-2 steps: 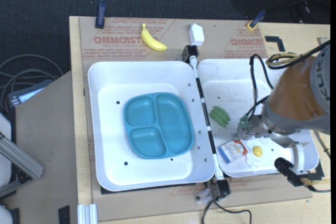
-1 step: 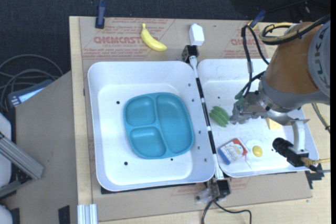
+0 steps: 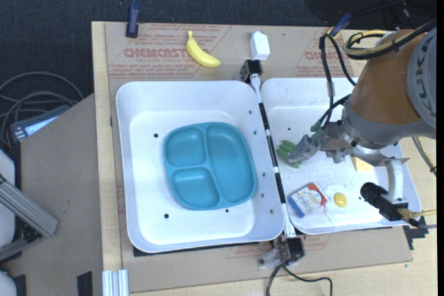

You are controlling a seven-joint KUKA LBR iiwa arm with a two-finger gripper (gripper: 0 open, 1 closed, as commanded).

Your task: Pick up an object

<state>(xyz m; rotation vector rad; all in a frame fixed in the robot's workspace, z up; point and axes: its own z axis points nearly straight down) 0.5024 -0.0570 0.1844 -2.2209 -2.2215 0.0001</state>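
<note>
bench (image 3: 173,59) | two white bins (image 3: 139,149) side by side | banana (image 3: 201,52) at far edge

Non-task stuff on my bench: banana (image 3: 202,53) lying on the board behind the left bin (image 3: 132,149), white block (image 3: 259,44) near the bins' divider, blue clip (image 3: 132,18) at the board's far-left corner. Grey cables (image 3: 28,97) coil on the floor, left.

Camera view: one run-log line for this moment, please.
gripper low in right bin | at green object | grasp unconfirmed | blue tray in left bin
</note>
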